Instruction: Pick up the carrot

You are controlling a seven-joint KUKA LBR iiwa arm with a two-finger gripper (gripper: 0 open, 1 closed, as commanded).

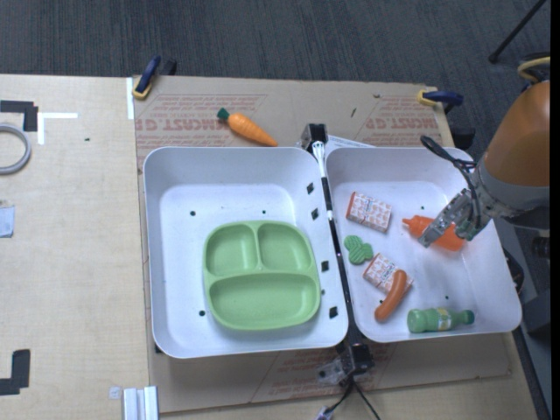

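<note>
camera view: the carrot (248, 128) lies on the cardboard behind the left bin (166, 234), outside both bins. the gripper (448, 226) hangs low in the right bin (499, 296), its fingers pinching an orange item (423, 227), well apart from the carrot.

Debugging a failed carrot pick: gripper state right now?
Gripper: over an orange item in the right bin; open or closed cannot be told. The carrot lies on the cardboard outside the bins.
</note>
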